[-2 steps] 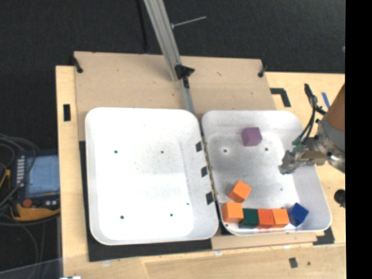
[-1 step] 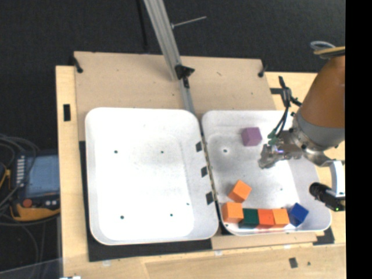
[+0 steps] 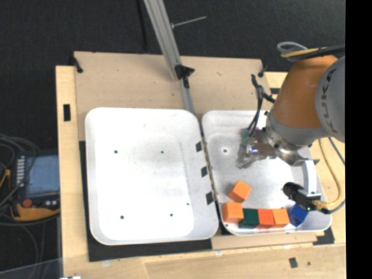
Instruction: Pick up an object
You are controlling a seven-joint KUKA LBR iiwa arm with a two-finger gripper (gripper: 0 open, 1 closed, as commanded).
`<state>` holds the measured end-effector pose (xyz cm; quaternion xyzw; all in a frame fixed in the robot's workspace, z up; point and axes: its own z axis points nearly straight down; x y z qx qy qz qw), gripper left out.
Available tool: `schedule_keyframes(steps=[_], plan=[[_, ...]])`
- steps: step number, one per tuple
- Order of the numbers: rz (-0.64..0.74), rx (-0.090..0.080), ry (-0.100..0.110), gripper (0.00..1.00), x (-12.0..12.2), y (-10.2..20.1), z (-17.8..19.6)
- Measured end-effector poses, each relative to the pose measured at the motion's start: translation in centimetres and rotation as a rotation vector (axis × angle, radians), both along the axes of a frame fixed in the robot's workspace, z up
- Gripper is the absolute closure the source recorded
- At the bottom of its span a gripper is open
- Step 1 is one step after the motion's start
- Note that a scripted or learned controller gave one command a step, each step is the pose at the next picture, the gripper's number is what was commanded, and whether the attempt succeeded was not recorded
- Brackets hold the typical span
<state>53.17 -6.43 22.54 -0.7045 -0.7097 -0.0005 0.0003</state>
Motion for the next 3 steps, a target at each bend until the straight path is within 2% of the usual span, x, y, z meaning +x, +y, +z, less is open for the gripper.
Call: schedule_keyframes(steps=[2, 3], plan=[[0.0, 0.0, -0.001, 1.0, 2.6, 10.4, -1.4], [0.0, 0.001, -0.002, 1.0, 3.7, 15.4, 0.4]])
